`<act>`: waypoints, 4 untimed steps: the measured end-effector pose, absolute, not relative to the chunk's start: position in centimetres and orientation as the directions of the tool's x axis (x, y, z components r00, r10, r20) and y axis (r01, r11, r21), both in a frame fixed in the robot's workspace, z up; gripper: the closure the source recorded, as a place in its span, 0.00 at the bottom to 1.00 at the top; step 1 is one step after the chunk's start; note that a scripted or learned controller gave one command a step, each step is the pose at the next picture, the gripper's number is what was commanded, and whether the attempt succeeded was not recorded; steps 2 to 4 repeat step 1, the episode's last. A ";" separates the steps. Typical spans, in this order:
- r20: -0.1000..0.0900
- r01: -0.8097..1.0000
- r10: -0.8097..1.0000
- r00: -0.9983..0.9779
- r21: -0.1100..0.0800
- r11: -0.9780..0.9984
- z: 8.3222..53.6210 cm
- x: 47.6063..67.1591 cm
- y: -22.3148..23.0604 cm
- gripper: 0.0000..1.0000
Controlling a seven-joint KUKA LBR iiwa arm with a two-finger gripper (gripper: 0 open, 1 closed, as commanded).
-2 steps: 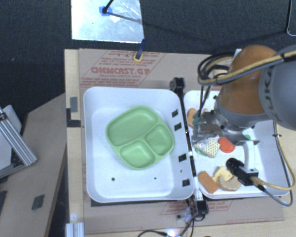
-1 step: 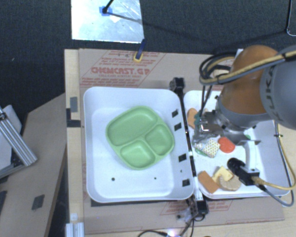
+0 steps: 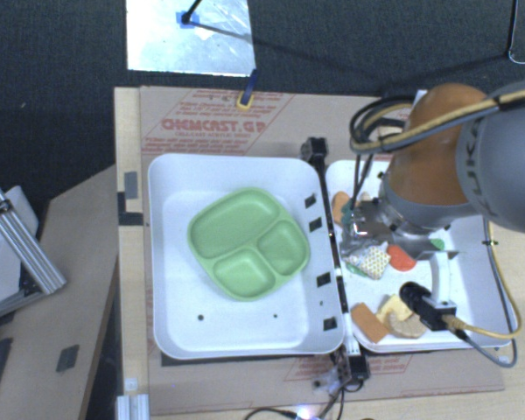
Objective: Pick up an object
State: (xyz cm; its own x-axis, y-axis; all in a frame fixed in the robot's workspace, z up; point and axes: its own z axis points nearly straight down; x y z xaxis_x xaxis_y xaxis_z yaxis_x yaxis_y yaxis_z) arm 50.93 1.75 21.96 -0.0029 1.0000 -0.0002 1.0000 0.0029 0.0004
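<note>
Cannot tell open from closed at the end effector (image 3: 360, 227), low over the view-left part of the right bin (image 3: 468, 287). Likeliest target: speckled object (image 3: 368, 260), just beside it toward the bin's near edge, long axis unclear, red piece (image 3: 402, 257) close alongside. Hemmed by the bin wall toward the green plate (image 3: 249, 243); more open room toward the view's right.

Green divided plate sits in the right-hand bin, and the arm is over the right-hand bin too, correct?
No. The camera view shows the green divided plate in the left-hand bin; the arm is over the right-hand bin, as you said.
</note>
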 end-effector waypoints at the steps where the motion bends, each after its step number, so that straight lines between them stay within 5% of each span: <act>1: 0.001 1.000 1.000 -0.006 0.002 0.006 23.2 51.5 2.5 1.00; 4: 0.001 1.000 1.000 -0.006 0.002 0.006 23.2 51.5 2.5 1.00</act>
